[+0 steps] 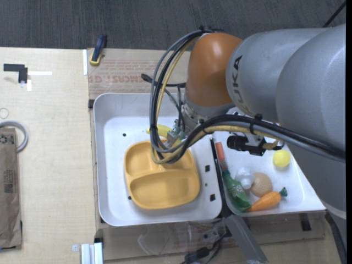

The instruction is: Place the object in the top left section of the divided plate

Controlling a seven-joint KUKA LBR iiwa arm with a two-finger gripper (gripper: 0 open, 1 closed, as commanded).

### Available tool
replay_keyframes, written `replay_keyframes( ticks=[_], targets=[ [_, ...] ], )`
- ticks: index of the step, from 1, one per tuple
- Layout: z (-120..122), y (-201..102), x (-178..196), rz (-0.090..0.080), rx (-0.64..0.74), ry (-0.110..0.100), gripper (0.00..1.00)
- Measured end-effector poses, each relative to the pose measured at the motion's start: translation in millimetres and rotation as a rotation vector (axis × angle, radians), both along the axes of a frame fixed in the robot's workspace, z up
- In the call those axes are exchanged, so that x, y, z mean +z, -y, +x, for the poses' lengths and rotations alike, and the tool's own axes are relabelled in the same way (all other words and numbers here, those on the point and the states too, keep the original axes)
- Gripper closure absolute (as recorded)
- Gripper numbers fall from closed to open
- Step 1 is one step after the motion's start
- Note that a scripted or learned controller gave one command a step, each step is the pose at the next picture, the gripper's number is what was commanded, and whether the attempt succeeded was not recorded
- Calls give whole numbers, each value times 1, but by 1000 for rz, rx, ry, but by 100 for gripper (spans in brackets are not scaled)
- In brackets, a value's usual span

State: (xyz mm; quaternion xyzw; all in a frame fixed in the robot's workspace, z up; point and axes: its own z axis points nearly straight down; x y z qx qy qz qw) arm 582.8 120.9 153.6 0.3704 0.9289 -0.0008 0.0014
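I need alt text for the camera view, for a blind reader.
A grey and orange robot arm reaches over a yellow divided plate in the left white bin. The right bin holds a carrot and a yellow ball.

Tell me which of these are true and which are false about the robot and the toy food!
1. The yellow divided plate sits in the left bin. True.
2. The carrot lies on the plate. False: it lies in the right bin, near that bin's front edge.
3. A yellow ball lies in the right bin. True.
4. The robot arm reaches in over the left bin. True: its cables hang above the plate's far end.
5. The big front section of the plate is full of food. False: its yellow floor shows bare.
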Motion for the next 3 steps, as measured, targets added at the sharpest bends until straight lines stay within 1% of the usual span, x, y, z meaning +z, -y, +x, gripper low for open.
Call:
replay_keyframes(
  ticks=[1,2,3],
  targets=[
    [-45,-88,-57,5,-99,5,100],
    [-77,-93,-55,4,360,21,100],
    [36,-106,-44,0,305,-2,100]
  ],
)
